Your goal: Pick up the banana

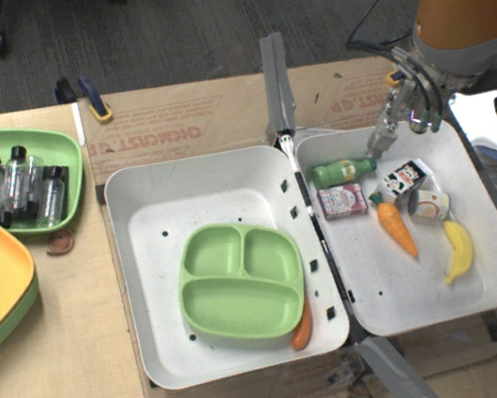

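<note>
Pincer hovering at the far edge of the right bin, banana waiting untouched
The pincer (399, 122), fingers slightly spread and holding nothing, is needing to travel toward the bin's (375, 312) near right corner, where the banana (459, 250) is lying beside the carrot (396, 228)

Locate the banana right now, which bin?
The banana lies in the right bin, near its right wall toward the front, just below the small white cup and right of the carrot.
</note>
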